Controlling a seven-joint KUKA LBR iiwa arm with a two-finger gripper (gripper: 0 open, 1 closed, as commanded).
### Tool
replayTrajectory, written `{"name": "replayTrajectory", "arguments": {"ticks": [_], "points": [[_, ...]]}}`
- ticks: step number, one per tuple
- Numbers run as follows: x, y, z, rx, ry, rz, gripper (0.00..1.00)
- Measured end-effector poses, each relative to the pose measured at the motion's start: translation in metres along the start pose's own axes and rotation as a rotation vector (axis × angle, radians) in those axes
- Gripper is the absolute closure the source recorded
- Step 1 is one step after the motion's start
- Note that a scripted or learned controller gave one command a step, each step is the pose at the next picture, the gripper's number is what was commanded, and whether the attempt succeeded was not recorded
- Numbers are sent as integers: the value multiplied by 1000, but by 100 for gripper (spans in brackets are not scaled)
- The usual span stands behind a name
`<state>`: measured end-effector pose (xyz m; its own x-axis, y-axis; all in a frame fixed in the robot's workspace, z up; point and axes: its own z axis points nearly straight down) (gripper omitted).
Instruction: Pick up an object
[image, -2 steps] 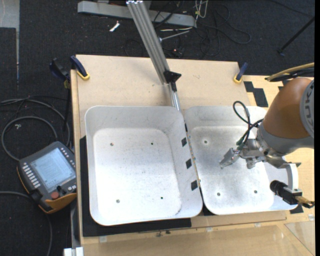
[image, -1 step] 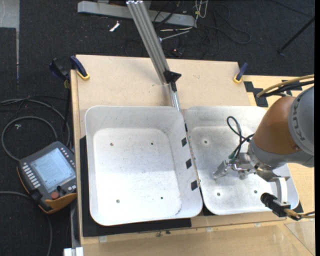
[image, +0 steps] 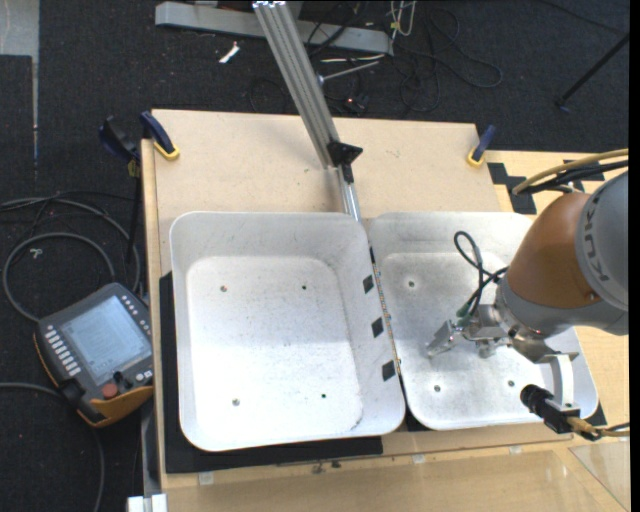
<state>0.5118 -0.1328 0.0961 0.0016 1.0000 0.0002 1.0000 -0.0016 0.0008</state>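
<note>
Locates gripper right of centre in the frame, low over the floor of the right bin, pointing toward the frame's left. Cannot tell claw state, spread or pressed together. Cannot tell where the object lies. Notes left bin at centre-left, touching its neighbour.

You are seeing no legible writing anywhere; the pendant screen is showing marks too small and blurred to read.
</note>
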Motion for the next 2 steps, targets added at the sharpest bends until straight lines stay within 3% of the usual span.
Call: {"name": "replayTrajectory", "arguments": {"ticks": [1, 2], "points": [[0, 1, -10, -2, 0, 0, 100], [-3, 4, -53, -4, -2, -4, 100]]}}
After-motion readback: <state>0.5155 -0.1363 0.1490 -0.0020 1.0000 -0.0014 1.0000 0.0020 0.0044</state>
